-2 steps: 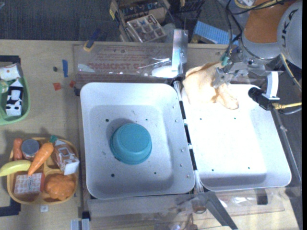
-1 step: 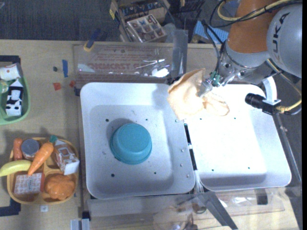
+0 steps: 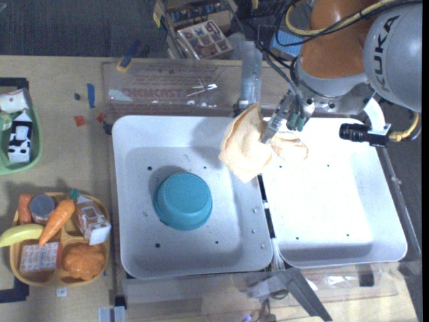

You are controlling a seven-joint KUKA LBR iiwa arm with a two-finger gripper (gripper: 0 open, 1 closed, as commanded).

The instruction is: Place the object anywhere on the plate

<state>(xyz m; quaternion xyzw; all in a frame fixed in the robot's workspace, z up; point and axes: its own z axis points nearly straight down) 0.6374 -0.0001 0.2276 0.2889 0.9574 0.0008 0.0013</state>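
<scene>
Wooden bench top (image 3: 67, 79) runs under two shallow white bins set side by side. From my screen, the left bin (image 3: 134, 146) holds an upturned blue bowl (image 3: 183, 200) near its middle. A pale yellow cloth (image 3: 244, 149) is draped over the divide between the bins, mostly on the left bin's right rim, with a fold trailing into the right bin (image 3: 348, 206). I see the gripper (image 3: 270, 131) angled down from the grey arm (image 3: 395, 52), its tip touching the cloth's upper right part. I cannot tell whether its fingers are spread or pinching the fabric. At the far left, a yellow tray (image 3: 57, 260) carries toy food, including a carrot (image 3: 57, 221) and a banana (image 3: 20, 234). A green tray (image 3: 32, 154) sits above it.
</scene>
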